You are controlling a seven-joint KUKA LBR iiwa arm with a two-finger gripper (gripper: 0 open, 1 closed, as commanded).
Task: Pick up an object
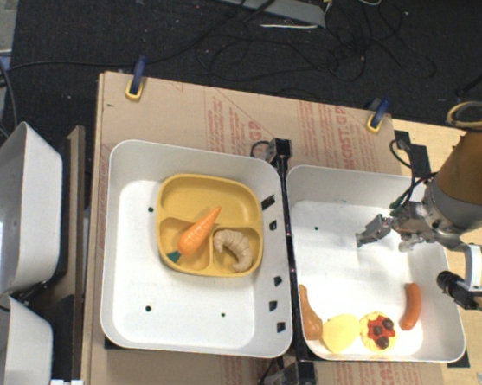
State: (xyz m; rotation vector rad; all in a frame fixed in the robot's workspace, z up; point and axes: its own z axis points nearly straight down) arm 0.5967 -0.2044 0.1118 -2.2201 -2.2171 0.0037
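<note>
Hovering over bare floor of the right bin (334, 216), gripper (374, 234) spread open, holding nothing. Nearest candidates well short of the fingers toward the near wall: sausage (411, 306), pizza slice (378, 330), yellow disc (340, 332). Closing here risks an empty grasp; descending beside the wall risks nudging pieces aside.

A robotics lab: a cardboard-topped bench (233, 112) stands on dark carpet (63, 9), held by yellow clamps (134, 89) at 12 o'clock. Loose black cables (242, 44) trail across the floor beyond it.
</note>
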